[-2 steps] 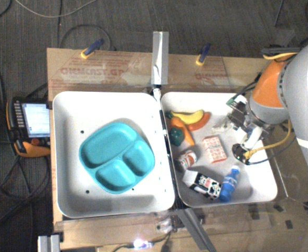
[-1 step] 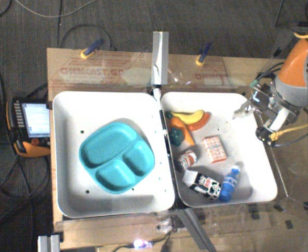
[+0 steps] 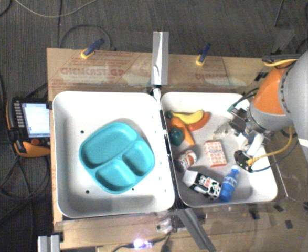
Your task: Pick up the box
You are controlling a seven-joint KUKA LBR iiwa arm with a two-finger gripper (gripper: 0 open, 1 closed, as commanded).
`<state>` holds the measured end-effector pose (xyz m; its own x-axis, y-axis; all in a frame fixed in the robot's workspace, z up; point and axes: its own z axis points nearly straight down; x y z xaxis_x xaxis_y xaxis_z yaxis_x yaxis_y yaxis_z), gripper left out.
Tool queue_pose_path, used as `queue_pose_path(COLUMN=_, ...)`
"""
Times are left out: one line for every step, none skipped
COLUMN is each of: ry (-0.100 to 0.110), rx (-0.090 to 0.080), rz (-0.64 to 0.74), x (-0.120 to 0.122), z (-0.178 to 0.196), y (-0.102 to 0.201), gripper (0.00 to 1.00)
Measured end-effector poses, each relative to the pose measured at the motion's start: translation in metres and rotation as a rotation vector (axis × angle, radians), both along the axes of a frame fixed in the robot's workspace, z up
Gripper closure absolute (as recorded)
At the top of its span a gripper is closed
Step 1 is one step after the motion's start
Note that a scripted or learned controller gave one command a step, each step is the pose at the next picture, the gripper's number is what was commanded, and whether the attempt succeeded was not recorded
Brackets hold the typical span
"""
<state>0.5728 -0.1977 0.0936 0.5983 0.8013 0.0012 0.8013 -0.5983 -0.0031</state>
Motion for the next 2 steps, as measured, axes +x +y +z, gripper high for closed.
queue_pose_path(ry=0.002, rx=-0.006, rz=-0.128, x=0.014, z=0.107, y=-0.01, gripper=0.0)
queue_pose_path(ry=0.001, rx=-0.002, rz=-0.052, x=-0.006, z=-0.001, y=0.006, gripper=0.0)
